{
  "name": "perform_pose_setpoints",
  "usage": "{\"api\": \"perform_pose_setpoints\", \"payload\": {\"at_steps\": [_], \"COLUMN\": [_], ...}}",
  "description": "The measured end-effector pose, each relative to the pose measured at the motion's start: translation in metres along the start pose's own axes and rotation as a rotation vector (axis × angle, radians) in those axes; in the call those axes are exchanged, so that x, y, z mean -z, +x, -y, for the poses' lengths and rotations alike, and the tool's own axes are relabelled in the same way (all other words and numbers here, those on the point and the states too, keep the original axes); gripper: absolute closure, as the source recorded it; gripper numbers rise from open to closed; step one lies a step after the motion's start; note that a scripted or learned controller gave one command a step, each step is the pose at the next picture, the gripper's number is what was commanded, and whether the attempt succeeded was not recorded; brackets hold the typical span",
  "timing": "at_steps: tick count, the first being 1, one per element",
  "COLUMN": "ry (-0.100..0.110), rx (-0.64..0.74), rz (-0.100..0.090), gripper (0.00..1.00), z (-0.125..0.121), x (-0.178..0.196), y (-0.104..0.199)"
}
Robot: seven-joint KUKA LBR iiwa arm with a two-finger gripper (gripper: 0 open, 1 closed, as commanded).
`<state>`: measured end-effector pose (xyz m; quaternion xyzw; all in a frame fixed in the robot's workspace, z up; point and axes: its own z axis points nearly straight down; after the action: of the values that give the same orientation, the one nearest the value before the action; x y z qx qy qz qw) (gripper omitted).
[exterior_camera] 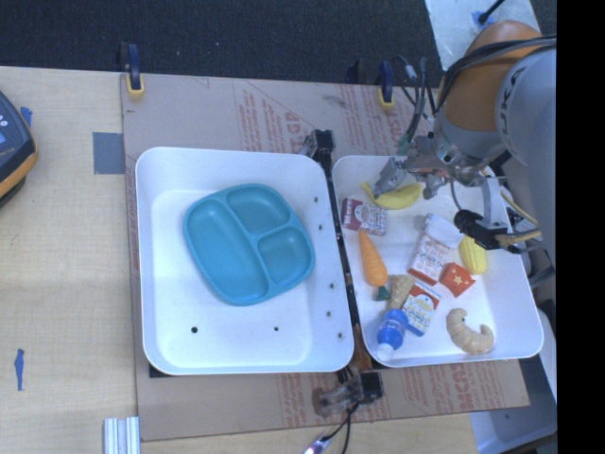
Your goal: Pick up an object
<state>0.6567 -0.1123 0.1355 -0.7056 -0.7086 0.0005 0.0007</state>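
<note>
Up in the upper right of the frame, the claw point(408, 171) hangs low over the far end of the right bin point(529, 339), with the grey arm point(525, 93) and its orange band point(482, 83) reaching in from the right edge. Whether the claw is apart or together I cannot tell from this angle. A yellow banana point(399, 197) lies directly under it, so close that contact cannot be judged.

Just left of the banana sits a small red and white packet point(364, 216). Below that, an orange carrot point(372, 259) lies lengthwise near the bin's left wall. Toward the middle of the bin rests a red and white carton point(433, 253), with a small red box point(457, 279) bearing a star beside it and a yellow corn-like piece point(472, 255) near the right wall. A black part of the arm's cabling point(482, 227) hangs over that corner. Lower down lie a blue bottle point(391, 332), another little carton point(421, 307) and a tan croissant-shaped item point(470, 332) at the lower right.

Left of centre, the 2nd white bin point(156, 253) holds a blue divided plate point(249, 243) with 3 compartments. Both bins sit on brown cardboard point(236, 112) on the wooden worktop point(57, 282), and 2 clamps point(133, 72) pin the cardboard at the top.
</note>
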Motion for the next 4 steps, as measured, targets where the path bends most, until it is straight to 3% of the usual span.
{"api": "perform_pose_setpoints", "payload": {"at_steps": [1, 2, 3, 4], "ry": [-0.001, 0.003, 0.003, -0.001], "rx": [-0.001, 0.002, 0.003, -0.002], "rz": [0.001, -0.001, -0.001, 0.001], "gripper": [0.0, 1.0, 0.0, 0.0], "z": [-0.001, -0.001, -0.001, 0.001], "x": [-0.04, -0.029, -0.029, 0.033], "y": [0.007, 0.007, 0.007, -0.064]}}
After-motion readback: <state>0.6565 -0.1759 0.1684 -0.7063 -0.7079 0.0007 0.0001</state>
